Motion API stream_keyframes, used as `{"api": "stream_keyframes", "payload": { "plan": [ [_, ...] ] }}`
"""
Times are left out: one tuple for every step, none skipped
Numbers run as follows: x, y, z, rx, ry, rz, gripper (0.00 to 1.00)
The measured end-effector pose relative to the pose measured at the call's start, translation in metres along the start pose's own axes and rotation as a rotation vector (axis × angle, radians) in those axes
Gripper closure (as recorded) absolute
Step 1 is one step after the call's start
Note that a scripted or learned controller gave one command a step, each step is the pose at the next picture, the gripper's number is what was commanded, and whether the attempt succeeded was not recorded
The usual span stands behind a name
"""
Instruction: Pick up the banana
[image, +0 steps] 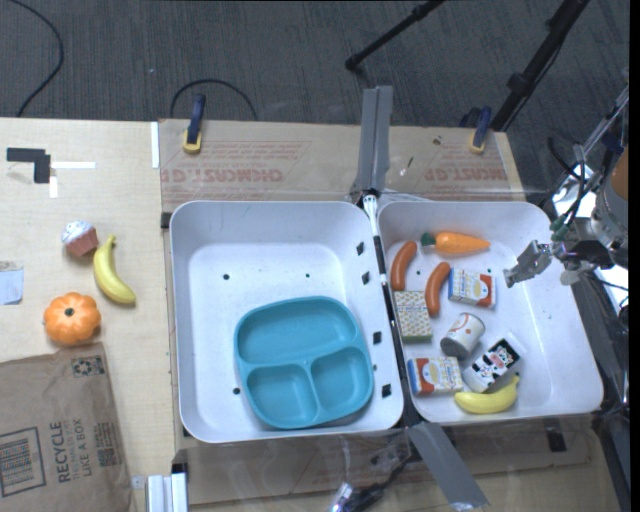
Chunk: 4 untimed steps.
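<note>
Camera view puts my gripper (527, 263) above the right side of the right bin (560, 330), hanging over bare white floor with nothing between its fingers; whether those fingers are spread or closed I cannot tell from this slant.

My target, the banana (488, 398), lies on the floor of the right bin at the near edge, close to the near rim. It sits just in front of a small black-and-white carton (494, 362) and just right of an orange-and-white carton (434, 375), seemingly touching or nearly touching both. A second banana (111, 272) rests out on the bench, far left of both bins, between a cupcake (79, 238) and a small pumpkin (71, 319); I judge the one in the bin to be the one within my reach.

I expect a toy-like piece: light, stiff, with a smooth skin that may slip under a pinch at the tapered ends. The thick middle looks the best place to take hold, fingers closing across the width, though the near rim and cartons leave little room.

Its long axis runs roughly left to right, rising slightly toward the right tip, with the curve bowed toward the near rim.
</note>
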<state>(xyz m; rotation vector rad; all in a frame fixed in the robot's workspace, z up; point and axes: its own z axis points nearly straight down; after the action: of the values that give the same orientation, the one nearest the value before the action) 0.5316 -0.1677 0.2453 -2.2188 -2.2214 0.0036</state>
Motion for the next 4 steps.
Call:
{"api": "stream_keyframes", "payload": {
  "plan": [
    [0.017, -0.048, 0.07, 0.001, 0.0, 0.327, 0.0],
    [0.034, -0.053, 0.015, -0.002, -0.001, 0.085, 0.0],
    [0.027, -0.054, 0.081, 0.0, 0.001, -0.087, 0.0],
    [-0.004, -0.053, -0.02, -0.003, -0.002, -0.176, 0.0]
  ]
}}
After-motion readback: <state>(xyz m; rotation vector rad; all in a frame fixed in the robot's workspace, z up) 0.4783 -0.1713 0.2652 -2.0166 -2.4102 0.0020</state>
